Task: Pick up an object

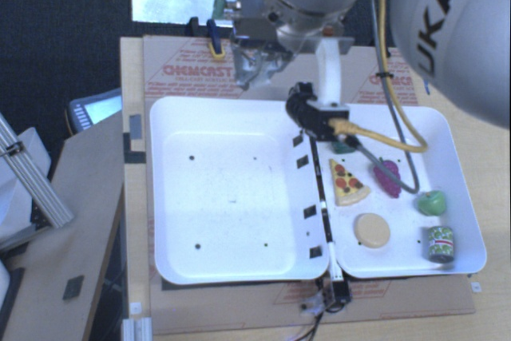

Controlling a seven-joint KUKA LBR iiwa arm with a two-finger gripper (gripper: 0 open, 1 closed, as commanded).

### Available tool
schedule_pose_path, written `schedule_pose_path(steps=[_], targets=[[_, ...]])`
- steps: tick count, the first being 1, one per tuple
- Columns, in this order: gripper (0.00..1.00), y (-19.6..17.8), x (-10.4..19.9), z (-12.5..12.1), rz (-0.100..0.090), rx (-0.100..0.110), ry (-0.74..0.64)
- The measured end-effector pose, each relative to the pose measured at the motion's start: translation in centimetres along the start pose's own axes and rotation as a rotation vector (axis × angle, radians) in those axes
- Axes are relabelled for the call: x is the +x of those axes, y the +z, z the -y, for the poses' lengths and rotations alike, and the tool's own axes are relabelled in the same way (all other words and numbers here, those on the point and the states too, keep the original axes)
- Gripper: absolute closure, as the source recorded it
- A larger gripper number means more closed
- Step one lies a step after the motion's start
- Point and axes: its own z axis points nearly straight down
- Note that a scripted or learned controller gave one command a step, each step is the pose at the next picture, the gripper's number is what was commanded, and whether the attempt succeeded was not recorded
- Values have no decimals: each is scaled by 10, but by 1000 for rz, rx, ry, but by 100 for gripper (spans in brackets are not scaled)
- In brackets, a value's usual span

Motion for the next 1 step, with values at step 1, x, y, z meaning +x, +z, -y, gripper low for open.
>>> schedule_pose_path(steps=[1], targets=[[100,-66,8,26,-2,-5,5]])
